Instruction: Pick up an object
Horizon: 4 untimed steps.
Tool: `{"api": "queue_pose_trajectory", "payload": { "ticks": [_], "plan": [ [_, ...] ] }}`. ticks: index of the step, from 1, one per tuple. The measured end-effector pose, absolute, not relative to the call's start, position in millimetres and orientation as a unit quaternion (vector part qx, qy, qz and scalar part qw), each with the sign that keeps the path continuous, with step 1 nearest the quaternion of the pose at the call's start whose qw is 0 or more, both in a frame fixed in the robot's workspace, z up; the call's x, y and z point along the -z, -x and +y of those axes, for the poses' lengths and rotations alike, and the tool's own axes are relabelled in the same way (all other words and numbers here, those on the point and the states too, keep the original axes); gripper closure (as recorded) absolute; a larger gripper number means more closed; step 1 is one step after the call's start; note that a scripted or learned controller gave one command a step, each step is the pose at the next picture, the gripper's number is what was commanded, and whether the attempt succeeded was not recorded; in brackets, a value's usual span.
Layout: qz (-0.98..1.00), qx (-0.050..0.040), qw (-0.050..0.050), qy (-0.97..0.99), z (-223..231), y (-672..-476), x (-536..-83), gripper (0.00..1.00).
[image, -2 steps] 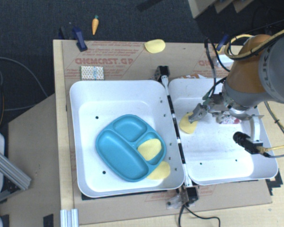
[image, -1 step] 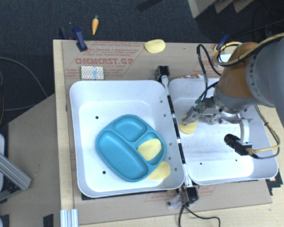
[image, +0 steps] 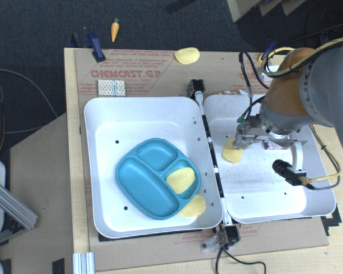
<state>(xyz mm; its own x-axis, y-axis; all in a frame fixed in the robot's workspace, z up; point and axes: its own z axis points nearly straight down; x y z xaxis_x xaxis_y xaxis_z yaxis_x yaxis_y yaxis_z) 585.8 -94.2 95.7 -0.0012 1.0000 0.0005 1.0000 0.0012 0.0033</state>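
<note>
A small yellow piece [image: 231, 154] lies at the left side of the right bin [image: 274, 204]. My gripper [image: 244, 139] hangs just above and to the right of it, at or close to its upper edge; I cannot see any contact. In the left bin [image: 103, 124] a blue divided plate [image: 146, 178] holds a yellow piece [image: 181, 178] in its right compartment. Another yellow piece [image: 192, 206] rests against the plate's lower right edge on the bin floor.
Behind the bins, a yellow piece [image: 187, 55] and a small patterned card [image: 111, 87] lie on the bench. A blue clip [image: 95, 47] sits at the bench's back edge, and a small carrot [image: 115, 30] lies beyond it. The arm covers the right bin's back right.
</note>
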Motion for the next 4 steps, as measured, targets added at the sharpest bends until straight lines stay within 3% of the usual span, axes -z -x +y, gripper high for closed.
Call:
{"api": "queue_pose_trajectory", "payload": {
  "ticks": [1, 2, 3, 4],
  "plan": [
    [0.707, -0.0012, 0.001, -0.707, -94, -585.6, -95, 0.0],
    [0.708, -0.0018, 0.002, -0.707, -94, -586.1, -105, 1.0],
    [0.707, -0.0016, 0.001, -0.707, -94, -585.9, -105, 0.0],
    [0.707, 0.001, -0.002, -0.707, -93, -581.2, -84, 0.0]
  ]
}}
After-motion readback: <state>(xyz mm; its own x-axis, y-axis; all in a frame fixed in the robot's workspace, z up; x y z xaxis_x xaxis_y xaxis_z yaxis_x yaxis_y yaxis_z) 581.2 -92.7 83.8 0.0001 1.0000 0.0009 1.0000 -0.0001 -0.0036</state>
